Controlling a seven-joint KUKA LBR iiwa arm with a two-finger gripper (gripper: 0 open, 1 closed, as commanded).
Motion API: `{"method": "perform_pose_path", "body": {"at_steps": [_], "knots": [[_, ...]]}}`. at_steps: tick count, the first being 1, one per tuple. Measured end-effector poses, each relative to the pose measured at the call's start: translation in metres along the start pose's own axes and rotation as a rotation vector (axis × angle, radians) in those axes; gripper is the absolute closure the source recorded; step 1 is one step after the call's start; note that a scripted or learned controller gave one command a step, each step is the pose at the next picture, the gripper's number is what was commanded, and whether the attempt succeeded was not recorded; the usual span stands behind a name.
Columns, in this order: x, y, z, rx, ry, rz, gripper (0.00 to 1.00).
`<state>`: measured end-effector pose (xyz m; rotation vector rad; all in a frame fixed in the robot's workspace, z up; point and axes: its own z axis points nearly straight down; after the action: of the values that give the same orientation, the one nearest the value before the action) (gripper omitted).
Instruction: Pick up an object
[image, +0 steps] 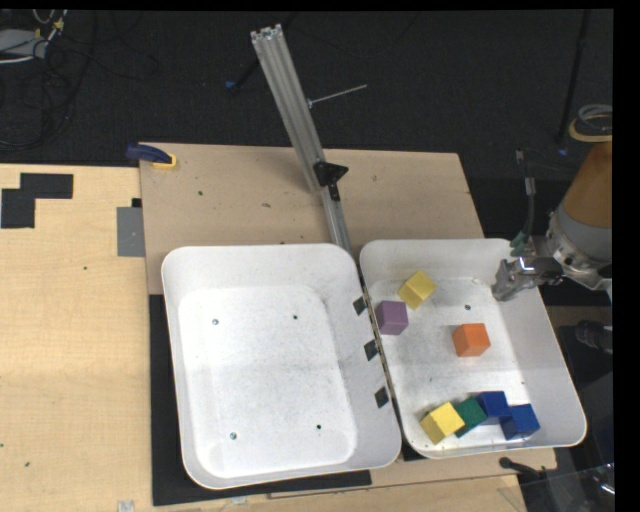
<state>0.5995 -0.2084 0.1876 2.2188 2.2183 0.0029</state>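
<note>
Currently logged: right bin (560, 385) on worktop (80, 330) holding yellow cube (418, 289), purple cube (392, 317), orange cube (471, 340) and a front cluster of yellow, green, blue blocks (480, 416); hand (505, 282) over the bin's right rim, finger state indeterminable.

Grey KUKA arm (585, 225) with a broad orange band above the wrist, pale grey wrist housing, small metallic silver gripper (508, 278) at its tip
</note>
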Motion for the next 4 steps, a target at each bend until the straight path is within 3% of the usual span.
{"method": "perform_pose_path", "body": {"at_steps": [2,4], "knots": [[0.002,0.003,-0.066,0.003,0.001,-0.002,1.0],[0.112,-0.023,-0.061,0.008,0.004,-0.005,1.0]]}}
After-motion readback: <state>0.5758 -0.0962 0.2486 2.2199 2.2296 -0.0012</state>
